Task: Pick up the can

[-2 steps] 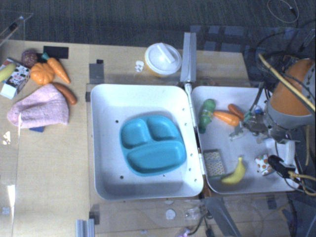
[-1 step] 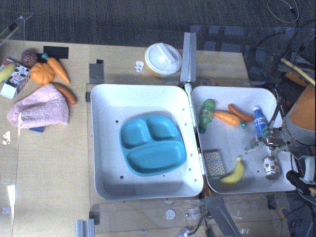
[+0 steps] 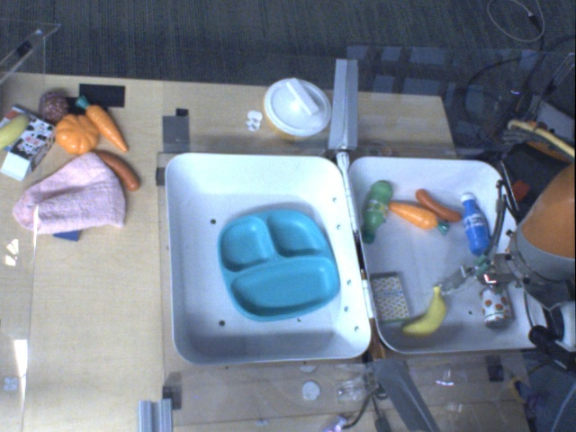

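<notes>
So the grey arm with the orange band (image 3: 551, 219) is reaching in over the right white bin (image 3: 409, 171), and its two-finger gripper (image 3: 481, 273) sits low near the bin's front right corner. The thing it wants, a small white can with a reddish spotted label (image 3: 494, 308), stands just below the gripper and a touch to its right, close but not between the fingers as far as I can see. Honestly I can't tell whether the fingers are spread or pressed together, the metal bits there are just too small and glinty. Just to the gripper's left and a little lower is a yellow banana (image 3: 427, 315), with a small grey mesh-patterned pad (image 3: 389, 296) beyond that. Above the gripper stands a blue plastic bottle with a white cap (image 3: 473, 224), and further up and left are an orange toy carrot (image 3: 416, 214), a reddish sausage-shaped piece (image 3: 436, 205) and a green bottle-shaped toy (image 3: 373, 207). Way off to the left, the other white bin (image 3: 184, 241) holds a blue divided plastic plate (image 3: 279, 264). My read: this is the approach step, nothing grabbed yet. Next move probably needs the gripper shifted over the can, lined up so the fingers straddle it, then dropped and closed, without bumping the banana or pushing the can into the bin wall.
</notes>
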Controlling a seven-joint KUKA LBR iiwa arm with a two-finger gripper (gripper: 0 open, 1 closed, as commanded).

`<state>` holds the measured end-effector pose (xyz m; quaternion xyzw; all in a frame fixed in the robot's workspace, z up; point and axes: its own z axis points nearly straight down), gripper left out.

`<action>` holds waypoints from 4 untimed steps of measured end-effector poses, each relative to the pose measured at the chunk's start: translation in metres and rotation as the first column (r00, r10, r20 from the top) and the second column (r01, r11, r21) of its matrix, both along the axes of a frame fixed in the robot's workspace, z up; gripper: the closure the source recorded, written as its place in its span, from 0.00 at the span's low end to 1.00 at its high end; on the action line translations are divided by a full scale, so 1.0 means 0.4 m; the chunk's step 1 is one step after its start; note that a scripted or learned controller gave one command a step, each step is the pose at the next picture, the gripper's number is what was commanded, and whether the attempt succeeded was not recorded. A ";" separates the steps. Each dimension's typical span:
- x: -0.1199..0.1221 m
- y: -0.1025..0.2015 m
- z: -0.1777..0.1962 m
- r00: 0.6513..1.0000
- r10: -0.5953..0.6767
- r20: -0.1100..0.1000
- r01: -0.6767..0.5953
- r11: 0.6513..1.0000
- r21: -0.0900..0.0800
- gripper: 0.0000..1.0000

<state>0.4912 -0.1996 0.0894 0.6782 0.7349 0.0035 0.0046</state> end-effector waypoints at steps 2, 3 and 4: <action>0.272 0.090 0.278 0.997 0.080 -0.005 -0.080 0.997 -0.001 1.00; 0.296 0.225 0.274 0.989 0.148 -0.007 -0.148 0.989 0.000 1.00; 0.248 0.236 0.194 0.963 -0.269 -0.010 0.269 0.963 0.001 1.00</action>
